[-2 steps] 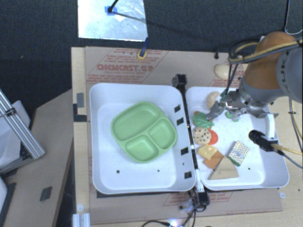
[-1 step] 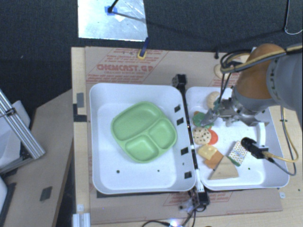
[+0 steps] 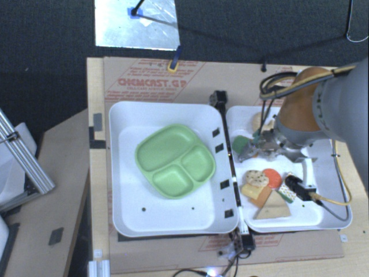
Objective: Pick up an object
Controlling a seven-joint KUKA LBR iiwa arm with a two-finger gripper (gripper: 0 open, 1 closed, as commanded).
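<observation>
Landmark: the right bin (image 3: 328, 215), the white tray on the worktop that holds the small objects; every place below is given from it.
My end effector (image 3: 249, 149): low in the upper-left part of the right bin, near the wall it shares with its neighbour, and right beside a small dark green piece (image 3: 240, 141).
Its state: I cannot tell; the view is too blurred and crowded there.
Pickable objects: a cookie (image 3: 255, 178), an orange-red round piece (image 3: 272, 179), a yellow-tan block (image 3: 258, 194) and a pale wedge (image 3: 275, 210) lie clustered in the lower-left part of the right bin, nearer the camera than my end effector and apart from it.
Left of the right bin: the other bin (image 3: 124, 172) holds a green divided plate (image 3: 174, 160).
Done so far: my reach into the right bin, as far as I can judge.
Left to do: a visible grip and a lift; nothing shows raised off the bin floor.
</observation>
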